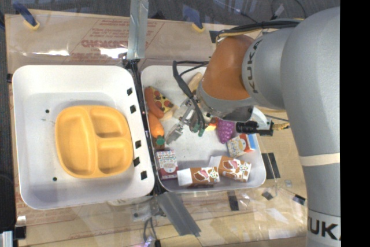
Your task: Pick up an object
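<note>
Your arm reaches in from the right, gripper [180,127] low over the right bin [261,175], its fingers spread with nothing between, wrist hiding the bin's far corner.

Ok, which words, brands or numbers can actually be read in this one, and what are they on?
"KUKA", partly cut off, on the grey arm beside the orange band.
"KUK", cropped, on the arm's base at lower right.
Red print on the clear sheet behind the bins: too faint to read.
Labels on the small cartons in the right bin: too small to read.

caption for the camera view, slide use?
Claw hovers over toy food in the right bin; yellow divided tray sits in the left bin.
</note>
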Tool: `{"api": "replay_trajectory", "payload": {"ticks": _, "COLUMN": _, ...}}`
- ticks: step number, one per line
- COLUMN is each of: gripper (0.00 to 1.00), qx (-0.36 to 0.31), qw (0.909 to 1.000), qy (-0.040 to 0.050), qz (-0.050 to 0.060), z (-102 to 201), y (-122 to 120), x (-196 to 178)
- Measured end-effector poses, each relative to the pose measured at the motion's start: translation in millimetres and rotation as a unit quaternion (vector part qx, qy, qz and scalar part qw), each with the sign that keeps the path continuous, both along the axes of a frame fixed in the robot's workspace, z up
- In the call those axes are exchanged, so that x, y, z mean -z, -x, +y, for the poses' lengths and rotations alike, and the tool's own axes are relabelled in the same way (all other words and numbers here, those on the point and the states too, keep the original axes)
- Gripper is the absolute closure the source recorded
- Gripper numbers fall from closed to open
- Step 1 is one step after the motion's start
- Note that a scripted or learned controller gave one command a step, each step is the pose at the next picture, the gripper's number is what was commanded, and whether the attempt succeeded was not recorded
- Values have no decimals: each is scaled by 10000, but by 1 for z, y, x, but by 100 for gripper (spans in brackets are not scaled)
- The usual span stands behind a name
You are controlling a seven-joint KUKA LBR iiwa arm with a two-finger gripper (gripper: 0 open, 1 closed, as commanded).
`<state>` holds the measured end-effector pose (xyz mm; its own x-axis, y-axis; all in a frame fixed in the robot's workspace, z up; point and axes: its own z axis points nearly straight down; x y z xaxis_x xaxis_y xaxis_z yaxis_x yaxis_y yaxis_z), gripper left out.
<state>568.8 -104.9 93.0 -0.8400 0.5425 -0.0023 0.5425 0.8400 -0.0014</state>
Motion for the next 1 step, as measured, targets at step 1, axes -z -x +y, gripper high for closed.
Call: {"api": "replay_trajectory", "payload": {"ticks": 1, "gripper": 100, "qx": -39, "qw": 10000, "qy": -5, "qz": -1, "z": 2, "y": -1, "x": -10}}
